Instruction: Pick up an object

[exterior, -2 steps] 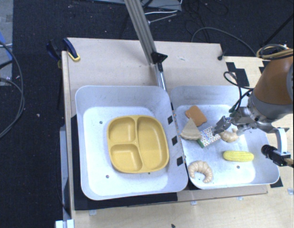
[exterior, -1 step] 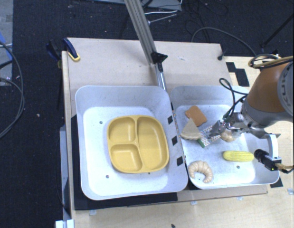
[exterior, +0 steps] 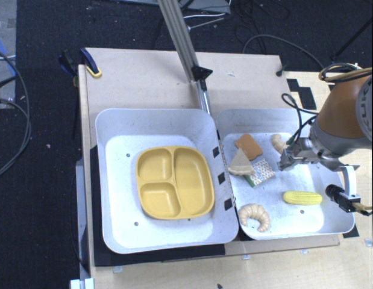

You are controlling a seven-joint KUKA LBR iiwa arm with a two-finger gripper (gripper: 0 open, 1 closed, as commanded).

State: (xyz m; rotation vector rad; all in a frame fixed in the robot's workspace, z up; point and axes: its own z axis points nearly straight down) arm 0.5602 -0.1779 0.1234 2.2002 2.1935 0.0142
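Two shallow white bins are seen side by side on the bench. Nearest the camera in the right bin, one croissant lies by the near rim, and one yellow corn cob lies just beyond it to the right. Further back, one pale wedge-shaped piece rests against one small patterned packet, with one brown bread-like slab behind them. One small beige item is seen near the far rim. The gripper is lowered into this bin beside the packet; whether it is open or closed cannot be told, and nothing is seen held. In the left bin, one yellow three-compartment plate is placed.
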